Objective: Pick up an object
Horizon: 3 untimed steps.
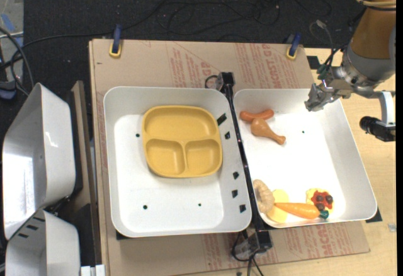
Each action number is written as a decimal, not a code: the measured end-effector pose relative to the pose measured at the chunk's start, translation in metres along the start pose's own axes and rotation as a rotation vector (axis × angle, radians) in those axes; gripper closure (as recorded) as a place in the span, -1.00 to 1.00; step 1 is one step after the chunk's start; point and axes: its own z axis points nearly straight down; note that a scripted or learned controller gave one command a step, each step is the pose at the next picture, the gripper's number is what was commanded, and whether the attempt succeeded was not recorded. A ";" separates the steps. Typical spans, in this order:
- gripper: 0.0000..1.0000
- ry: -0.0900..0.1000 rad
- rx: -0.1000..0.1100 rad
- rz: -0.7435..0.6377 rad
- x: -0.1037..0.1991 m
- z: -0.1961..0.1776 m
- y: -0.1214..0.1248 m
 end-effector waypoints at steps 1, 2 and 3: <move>1.00 0.001 0.004 -0.002 0.000 -0.018 0.001; 1.00 0.005 0.009 -0.008 0.061 -0.015 -0.008; 1.00 0.005 0.010 -0.007 0.109 -0.008 -0.018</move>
